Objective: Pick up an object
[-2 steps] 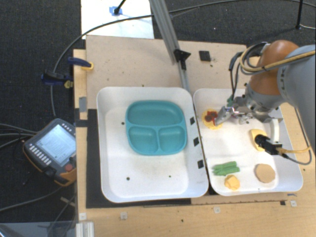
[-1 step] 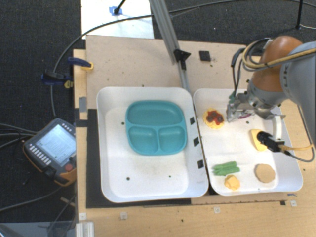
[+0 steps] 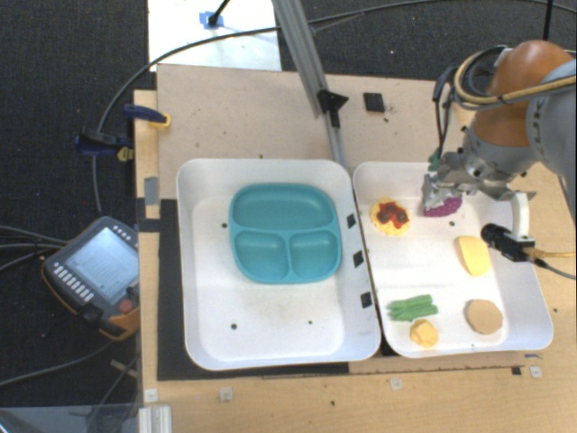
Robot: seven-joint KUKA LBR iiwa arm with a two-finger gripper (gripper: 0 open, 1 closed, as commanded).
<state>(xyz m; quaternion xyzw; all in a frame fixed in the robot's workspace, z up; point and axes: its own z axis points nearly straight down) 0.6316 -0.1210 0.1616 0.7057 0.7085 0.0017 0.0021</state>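
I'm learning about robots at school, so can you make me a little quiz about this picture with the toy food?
1. True or false: the teal plate lies in the left bin.
2. Which thing lies right beneath the pincer? A) the purple item B) the green beans C) the yellow wedge
3. Fill in: the small pizza lies in the ____ bin.

Key: 1 true. 2 A. 3 right.
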